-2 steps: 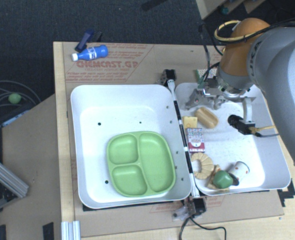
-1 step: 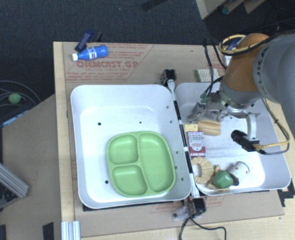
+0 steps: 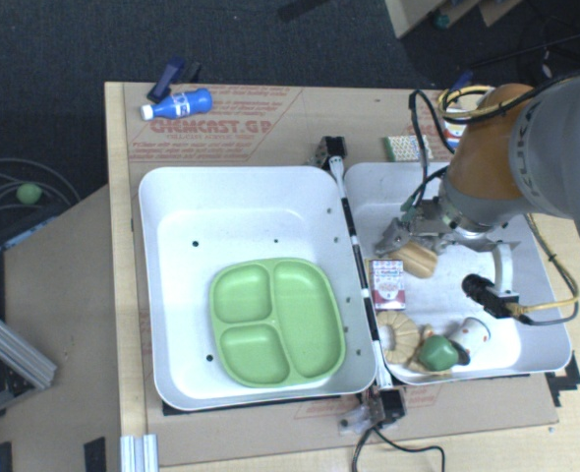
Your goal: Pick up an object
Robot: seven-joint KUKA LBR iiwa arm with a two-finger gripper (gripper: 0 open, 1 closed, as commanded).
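The gripper (image 3: 413, 239) hangs over the right bin (image 3: 534, 354); a tan block (image 3: 419, 260) sits at its five o'clock, touching.

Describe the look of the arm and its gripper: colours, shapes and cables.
The thick grey cylindrical arm carries a broad orange band above the wrist. Thin black cables and a yellow one loop beside the band, near the top of the right white bin. Below it the gripper is a small grey and black metal assembly.
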